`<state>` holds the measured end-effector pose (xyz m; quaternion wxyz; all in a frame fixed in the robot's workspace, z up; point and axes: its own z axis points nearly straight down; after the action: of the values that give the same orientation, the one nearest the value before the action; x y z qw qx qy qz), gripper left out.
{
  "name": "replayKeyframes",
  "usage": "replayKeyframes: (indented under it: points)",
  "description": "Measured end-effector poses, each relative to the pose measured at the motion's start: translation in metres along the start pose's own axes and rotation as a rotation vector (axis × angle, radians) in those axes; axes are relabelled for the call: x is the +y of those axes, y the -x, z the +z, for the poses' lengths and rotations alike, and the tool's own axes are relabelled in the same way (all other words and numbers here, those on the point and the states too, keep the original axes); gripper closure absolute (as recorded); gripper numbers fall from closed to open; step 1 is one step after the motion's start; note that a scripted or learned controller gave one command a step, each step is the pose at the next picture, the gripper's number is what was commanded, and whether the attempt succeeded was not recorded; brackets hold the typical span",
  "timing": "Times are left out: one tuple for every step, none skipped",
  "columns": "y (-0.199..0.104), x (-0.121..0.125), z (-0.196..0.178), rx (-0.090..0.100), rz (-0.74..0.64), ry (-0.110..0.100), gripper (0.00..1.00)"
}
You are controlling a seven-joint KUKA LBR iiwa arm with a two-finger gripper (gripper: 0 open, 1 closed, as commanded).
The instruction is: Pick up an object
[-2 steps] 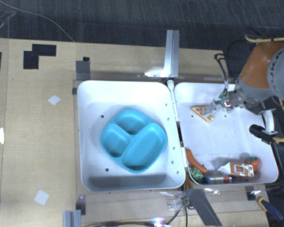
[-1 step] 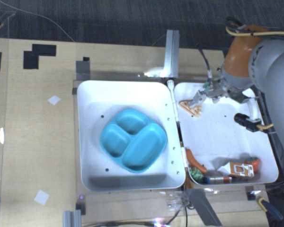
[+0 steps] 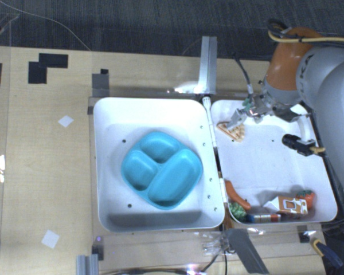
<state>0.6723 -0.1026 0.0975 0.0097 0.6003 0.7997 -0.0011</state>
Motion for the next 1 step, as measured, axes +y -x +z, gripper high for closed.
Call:
replayKeyframes:
  points:
    - [-0.0001, 0.0000, 0.0001, 0.000, 0.000, 0.000, 0.00]
